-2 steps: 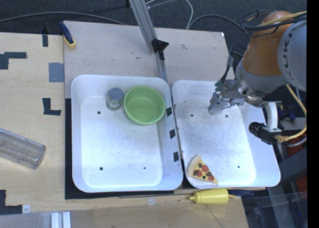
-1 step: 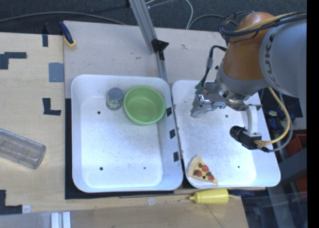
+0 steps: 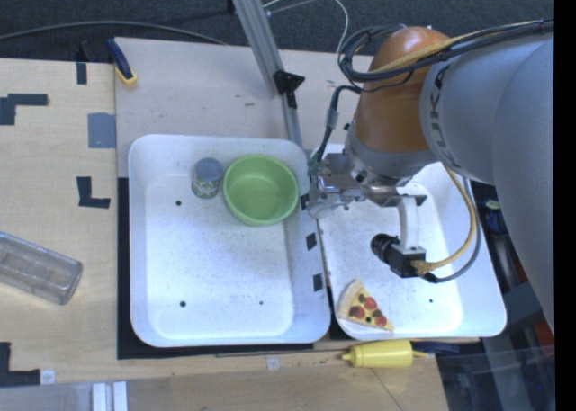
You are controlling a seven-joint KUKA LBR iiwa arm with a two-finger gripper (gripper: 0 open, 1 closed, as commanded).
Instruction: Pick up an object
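Green round bowl (image 3: 261, 189) upright in left bin (image 3: 153, 220), beside small can (image 3: 207, 178); jaws (image 3: 315, 193) state unclear.

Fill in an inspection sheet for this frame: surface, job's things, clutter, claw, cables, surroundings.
Surface: two white bins, left bin, right bin.
Job's things: green bowl and small can in the left bin; pizza slice toy in the right bin.
Clutter: yellow bottle below the bins; clear container at far left.
Claw: claw at the bins' divider beside the bowl; nothing seen held.
Cables: yellow hose, dark loops above the wrist.
Surroundings: tape marks, metal pole.
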